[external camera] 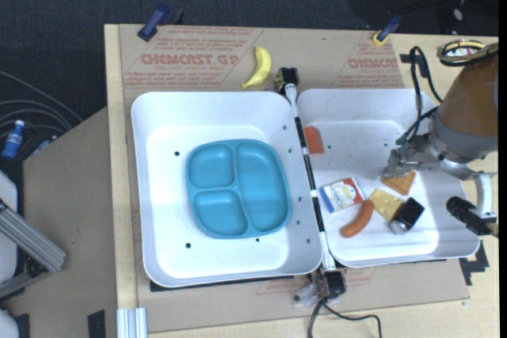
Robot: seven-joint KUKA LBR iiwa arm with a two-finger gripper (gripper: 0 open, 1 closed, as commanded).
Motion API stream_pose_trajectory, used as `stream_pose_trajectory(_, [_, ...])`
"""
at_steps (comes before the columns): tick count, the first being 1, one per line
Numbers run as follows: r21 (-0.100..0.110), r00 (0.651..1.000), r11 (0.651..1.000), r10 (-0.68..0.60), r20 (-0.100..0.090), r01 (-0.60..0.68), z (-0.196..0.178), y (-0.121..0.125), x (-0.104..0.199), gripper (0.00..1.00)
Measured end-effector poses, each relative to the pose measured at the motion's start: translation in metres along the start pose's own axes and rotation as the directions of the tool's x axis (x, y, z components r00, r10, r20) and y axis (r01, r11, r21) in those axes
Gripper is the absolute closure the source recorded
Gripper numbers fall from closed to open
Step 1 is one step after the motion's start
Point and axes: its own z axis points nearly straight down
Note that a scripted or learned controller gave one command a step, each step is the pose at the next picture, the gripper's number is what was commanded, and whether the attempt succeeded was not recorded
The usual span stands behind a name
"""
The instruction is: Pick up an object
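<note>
End effector (402,163) sits just above orange wedge (400,183); finger spread cannot be told.

The worktop (198,55) carries red lettering behind the bins. Well to the left of the claw (402,162) and farther back, one print reads "CHEMCAST G.P", with smaller red lines above and below it too fine to read. A second print of the same word stands just behind the claw, beyond the bin's far rim; there only "CHEMCAS" shows. The small carton (342,194) lying near the claw, to its front left, bears markings too blurred to read.
</note>
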Motion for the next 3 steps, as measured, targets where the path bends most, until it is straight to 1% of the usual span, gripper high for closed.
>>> stream_pose_trajectory(1, [0.0, 1.0, 1.0, 0.0, 0.0, 0.0, 0.0, 0.0, 0.0, 0.0])
stream_pose_trajectory(2, [0.017, 1.0, 1.0, -0.003, -0.008, 0.003, 0.028, 0.074, -0.002, 0.0])
stream_pose_trajectory(3, [0.015, 1.0, 1.0, -0.004, -0.006, 0.005, 0.017, 0.075, -0.002, 1.0])
